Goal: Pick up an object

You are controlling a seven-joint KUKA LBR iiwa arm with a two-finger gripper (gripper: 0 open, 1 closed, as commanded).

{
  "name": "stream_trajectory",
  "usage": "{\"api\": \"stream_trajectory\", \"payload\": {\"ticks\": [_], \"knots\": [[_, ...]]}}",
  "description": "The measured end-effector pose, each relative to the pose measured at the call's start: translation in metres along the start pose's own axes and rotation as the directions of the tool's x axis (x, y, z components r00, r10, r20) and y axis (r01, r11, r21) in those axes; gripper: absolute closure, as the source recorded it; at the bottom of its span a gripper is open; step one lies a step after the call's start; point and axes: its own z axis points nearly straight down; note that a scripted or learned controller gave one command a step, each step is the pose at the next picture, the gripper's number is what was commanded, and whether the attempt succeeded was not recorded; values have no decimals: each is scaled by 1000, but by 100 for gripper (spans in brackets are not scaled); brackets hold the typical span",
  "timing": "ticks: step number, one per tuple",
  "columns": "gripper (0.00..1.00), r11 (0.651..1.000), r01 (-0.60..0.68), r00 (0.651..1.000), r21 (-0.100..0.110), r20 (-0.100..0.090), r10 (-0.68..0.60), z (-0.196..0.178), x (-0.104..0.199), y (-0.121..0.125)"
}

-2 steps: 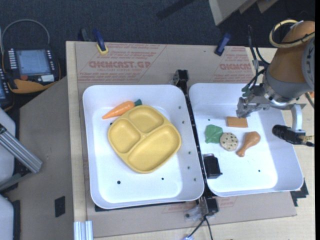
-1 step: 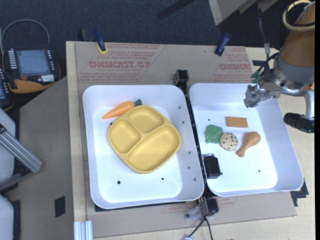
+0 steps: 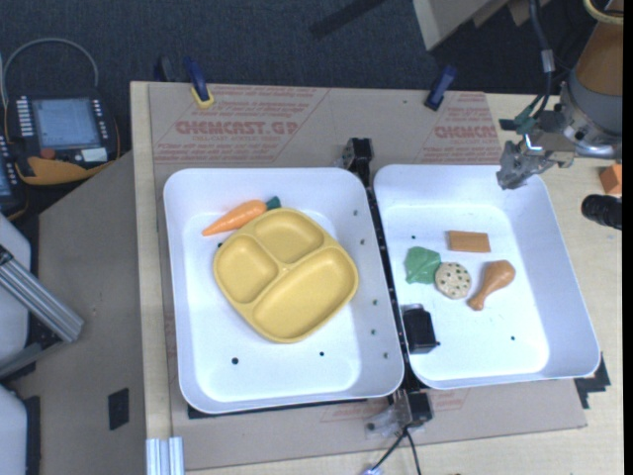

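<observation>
The right bin (image 3: 554, 354) holds an orange rectangular block (image 3: 467, 241), a green leafy piece (image 3: 422, 264), a speckled cookie (image 3: 454, 280) and a brown drumstick (image 3: 493, 282). The left bin (image 3: 188, 265) holds a yellow divided plate (image 3: 285, 274) and a carrot (image 3: 234, 217) by the plate's far left edge. My gripper (image 3: 513, 172) hangs over the far right corner of the right bin, above and to the right of the orange block, well apart from every object.
A black clamp (image 3: 419, 328) sits on the divider between the bins at the front, and another (image 3: 357, 152) at the back. A handheld pendant (image 3: 61, 132) lies off the bench at far left. Cardboard (image 3: 297, 117) lies under the bins.
</observation>
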Motion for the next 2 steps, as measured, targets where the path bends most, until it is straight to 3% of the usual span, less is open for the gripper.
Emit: {"api": "stream_trajectory", "payload": {"ticks": [2], "knots": [[100,1000,4,1000,13,-6,-4,26,92,-26]]}}
